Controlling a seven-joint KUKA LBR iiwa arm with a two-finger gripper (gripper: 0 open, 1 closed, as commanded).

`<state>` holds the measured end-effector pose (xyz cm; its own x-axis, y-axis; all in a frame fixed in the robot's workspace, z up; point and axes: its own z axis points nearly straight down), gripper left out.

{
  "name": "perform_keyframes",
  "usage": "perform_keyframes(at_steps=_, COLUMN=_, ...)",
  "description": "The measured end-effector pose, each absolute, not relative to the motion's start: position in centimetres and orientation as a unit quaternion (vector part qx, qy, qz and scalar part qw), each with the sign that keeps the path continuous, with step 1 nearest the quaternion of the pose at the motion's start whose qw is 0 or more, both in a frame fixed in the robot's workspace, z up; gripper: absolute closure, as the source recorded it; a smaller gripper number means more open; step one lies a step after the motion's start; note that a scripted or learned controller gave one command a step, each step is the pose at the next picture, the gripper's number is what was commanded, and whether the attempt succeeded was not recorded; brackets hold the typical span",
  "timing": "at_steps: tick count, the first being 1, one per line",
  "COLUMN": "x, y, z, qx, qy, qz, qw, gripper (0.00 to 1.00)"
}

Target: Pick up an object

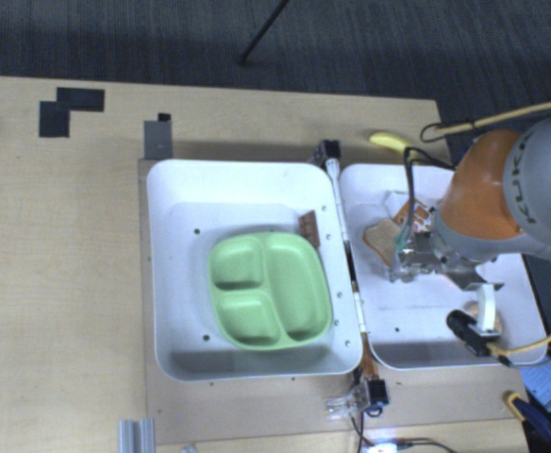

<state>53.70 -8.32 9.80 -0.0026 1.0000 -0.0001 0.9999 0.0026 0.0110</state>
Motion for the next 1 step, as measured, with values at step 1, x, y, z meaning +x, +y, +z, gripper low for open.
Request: perform_keyframes(at_steps=1, x=63.97, y=-7.98, z=18.62, qx=0.705, qy=0.709, qz=0.0020, qw=0.002, gripper=1.00)
